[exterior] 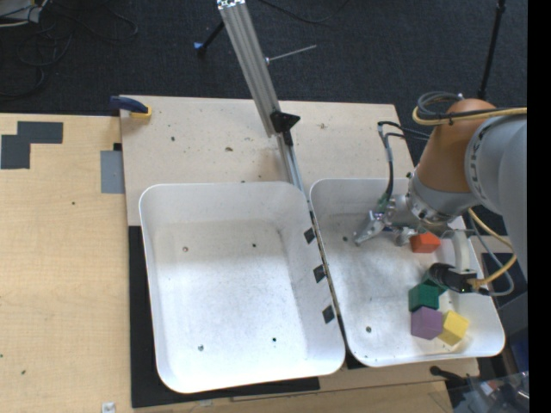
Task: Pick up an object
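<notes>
Right bin [362, 351]: shallow, white, holding four small blocks grouped toward its right side.

Orange block [424, 243]: lies nearest the gripper, just right of it; roughly cubic, no clear long axis.

Green block [424, 297]: lies below the orange one, well apart from it, one corner turned toward the bin's near edge.

Purple block [425, 323]: touches the green block's lower side.

Yellow block [454, 327]: sits just right of the purple block, against it, turned corner-on.

Gripper [368, 227]: metal, low over the floor of the right bin near its upper middle, pointing left toward the wall shared with the left bin [224, 282]. Nothing is visible between its fingers; whether they are spread or pressed together cannot be told at this size.

Arm [469, 162]: enters from the right, grey link above, orange band over the wrist, bent downward into the bin. Cables loop beside the wrist.

Left bin: white, speckled floor.

Aluminium bar [255, 67]: slants upward from the bench [215, 136] behind the bins.
</notes>
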Robot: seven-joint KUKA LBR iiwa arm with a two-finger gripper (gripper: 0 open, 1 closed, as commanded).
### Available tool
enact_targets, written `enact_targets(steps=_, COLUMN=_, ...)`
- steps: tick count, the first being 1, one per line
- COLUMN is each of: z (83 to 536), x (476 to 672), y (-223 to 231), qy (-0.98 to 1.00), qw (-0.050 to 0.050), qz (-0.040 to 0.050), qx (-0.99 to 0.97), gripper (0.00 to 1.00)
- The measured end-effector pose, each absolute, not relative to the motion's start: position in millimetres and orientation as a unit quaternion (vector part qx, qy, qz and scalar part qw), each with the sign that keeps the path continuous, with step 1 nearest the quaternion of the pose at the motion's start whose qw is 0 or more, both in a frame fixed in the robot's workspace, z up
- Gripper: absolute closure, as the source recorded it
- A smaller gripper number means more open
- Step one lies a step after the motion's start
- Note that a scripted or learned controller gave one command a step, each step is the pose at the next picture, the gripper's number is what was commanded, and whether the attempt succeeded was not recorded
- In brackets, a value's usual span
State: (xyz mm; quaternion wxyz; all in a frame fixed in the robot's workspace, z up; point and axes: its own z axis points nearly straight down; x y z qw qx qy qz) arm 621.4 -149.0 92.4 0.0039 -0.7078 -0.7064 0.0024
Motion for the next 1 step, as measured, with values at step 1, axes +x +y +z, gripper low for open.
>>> enact_targets(steps=1, z=105.9, x=622.6, y=-150.7, qy=-0.705, qw=0.002, qz=0.0011, qx=-0.71, gripper=1.0)
